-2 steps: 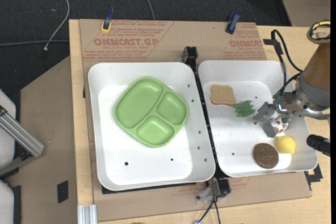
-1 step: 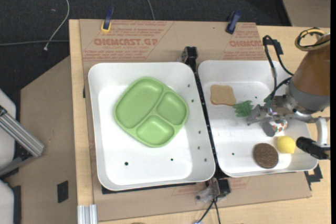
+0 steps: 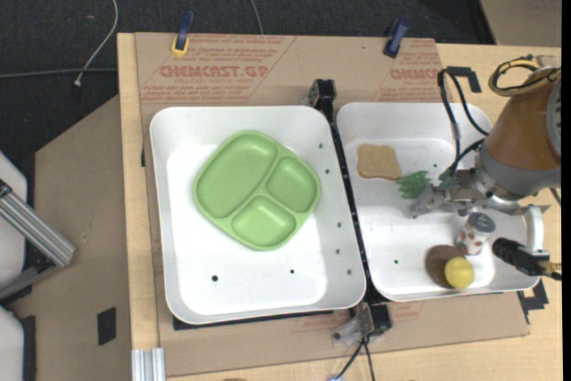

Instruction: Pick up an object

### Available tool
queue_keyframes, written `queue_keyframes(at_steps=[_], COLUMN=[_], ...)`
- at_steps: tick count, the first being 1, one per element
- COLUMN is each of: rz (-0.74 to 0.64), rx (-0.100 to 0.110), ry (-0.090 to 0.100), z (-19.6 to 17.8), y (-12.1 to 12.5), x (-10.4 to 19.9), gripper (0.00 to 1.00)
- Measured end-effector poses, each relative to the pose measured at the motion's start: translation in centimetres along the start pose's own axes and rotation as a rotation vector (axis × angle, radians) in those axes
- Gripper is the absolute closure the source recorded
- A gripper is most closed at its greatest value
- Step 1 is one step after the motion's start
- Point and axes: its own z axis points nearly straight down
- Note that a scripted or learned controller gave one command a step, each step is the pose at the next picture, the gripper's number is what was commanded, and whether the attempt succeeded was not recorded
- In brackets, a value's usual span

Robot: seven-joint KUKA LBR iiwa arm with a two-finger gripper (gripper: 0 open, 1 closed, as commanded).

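The right bin (image 3: 393, 277) holds a tan slice of toast (image 3: 377, 161), a small green leafy piece (image 3: 412, 184), a brown round item (image 3: 437, 260), a yellow ball (image 3: 459, 273) and a small red-and-white item (image 3: 471, 238). My gripper (image 3: 429, 202) reaches in from the right, low over the bin. Its tip lies just below and to the right of the green piece, very close to it. Whether they touch is unclear. The orange band and grey wrist (image 3: 522, 147) cover the bin's right side.
A light green divided plate (image 3: 257, 189) lies in the left bin (image 3: 223, 294). Black clips sit on the ridge between the bins. Black cables (image 3: 455, 103) loop over the right bin's far edge. Blue clamps hold the cardboard base at the back.
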Motion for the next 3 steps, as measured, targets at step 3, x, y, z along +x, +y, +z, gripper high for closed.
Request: queue_keyframes(at_steps=[3], rz=[0.003], rx=[0.002], ry=[-0.001], z=[-13.2], y=[-0.2], x=[-1.2], gripper=[1.0])
